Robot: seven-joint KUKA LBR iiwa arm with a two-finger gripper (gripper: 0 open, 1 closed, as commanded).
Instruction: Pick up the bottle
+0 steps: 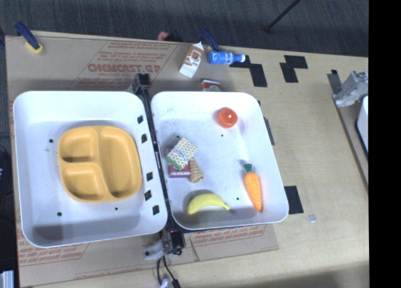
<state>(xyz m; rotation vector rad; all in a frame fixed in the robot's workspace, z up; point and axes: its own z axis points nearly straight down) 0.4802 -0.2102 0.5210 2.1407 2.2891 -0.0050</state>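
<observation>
A small blue bottle (pixel 223 58) lies on its side on the cardboard sheet behind the right bin (pixel 270 174), outside both bins. Its neck points right, towards black tape marks. A small white and orange carton (pixel 192 60) lies just left of it.
The right bin holds a red tomato (pixel 227 117), a carrot (pixel 252 190), a banana (pixel 207 203), a checked snack packet (pixel 181 153) and a cone (pixel 196 171). The left bin (pixel 31 218) holds a yellow divided plate (pixel 99 161). A grey metal bracket (pixel 349 86) stands at the bench's right.
</observation>
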